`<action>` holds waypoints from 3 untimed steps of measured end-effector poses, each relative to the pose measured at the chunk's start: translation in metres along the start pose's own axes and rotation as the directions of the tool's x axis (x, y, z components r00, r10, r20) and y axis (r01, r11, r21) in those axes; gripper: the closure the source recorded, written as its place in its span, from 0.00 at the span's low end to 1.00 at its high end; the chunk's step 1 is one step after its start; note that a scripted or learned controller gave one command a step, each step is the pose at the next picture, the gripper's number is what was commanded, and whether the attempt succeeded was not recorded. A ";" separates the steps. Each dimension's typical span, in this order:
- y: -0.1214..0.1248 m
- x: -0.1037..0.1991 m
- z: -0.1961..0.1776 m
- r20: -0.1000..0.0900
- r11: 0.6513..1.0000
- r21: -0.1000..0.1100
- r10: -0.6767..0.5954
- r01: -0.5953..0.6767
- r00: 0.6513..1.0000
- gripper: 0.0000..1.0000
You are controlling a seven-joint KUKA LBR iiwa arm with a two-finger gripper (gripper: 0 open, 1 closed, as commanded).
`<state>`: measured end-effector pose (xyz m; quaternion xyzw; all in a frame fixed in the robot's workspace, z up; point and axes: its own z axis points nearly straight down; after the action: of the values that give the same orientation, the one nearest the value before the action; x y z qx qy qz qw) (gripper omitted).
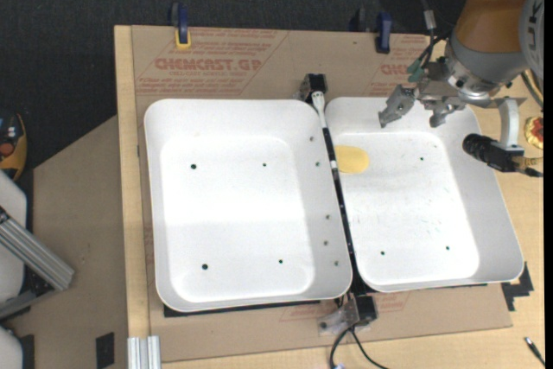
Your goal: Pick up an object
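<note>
1. Two white bins sit side by side on a brown board: the left bin (229, 203) and the right bin (423, 212).
2. A flat yellow object (352, 159) lies in the right bin, near its left wall.
3. The gripper (417, 109) hangs with fingers spread above the right bin's far edge, apart from the yellow object.

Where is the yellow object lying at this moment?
In the camera view, the yellow object lies in the right bin, near its upper left corner, close to the divide with the left bin and below-left of the gripper.
</note>
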<state>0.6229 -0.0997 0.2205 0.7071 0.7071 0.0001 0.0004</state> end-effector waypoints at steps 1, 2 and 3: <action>0.016 0.058 0.038 -0.002 1.000 0.005 -0.005 0.005 1.000 0.00; 0.003 0.056 -0.182 0.001 1.000 -0.020 -0.002 0.002 1.000 0.00; 0.003 0.057 -0.181 0.001 1.000 -0.005 -0.001 0.001 1.000 1.00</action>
<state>0.6253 -0.0429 0.4020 0.7067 0.7076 0.0014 0.0027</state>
